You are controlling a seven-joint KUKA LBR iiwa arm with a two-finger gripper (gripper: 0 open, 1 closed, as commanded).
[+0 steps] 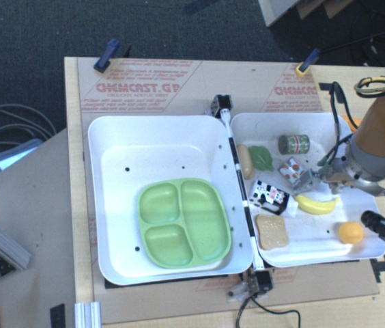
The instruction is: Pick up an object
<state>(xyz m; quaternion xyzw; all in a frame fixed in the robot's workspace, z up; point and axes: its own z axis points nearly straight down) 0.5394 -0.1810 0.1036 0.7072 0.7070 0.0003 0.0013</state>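
Two white bins sit side by side on the bench. The left bin (110,183) holds a green divided plate (182,222) lying flat toward its near side. The right bin (302,255) is crowded: a small green can (293,143) on its side near the far wall, a green leafy piece (261,158), a black-and-white patterned card (269,196), a slice of bread (272,231), a banana (317,204) and an orange (350,232). The arm reaches in from the right, its gripper (312,178) low over the bin just above the banana.
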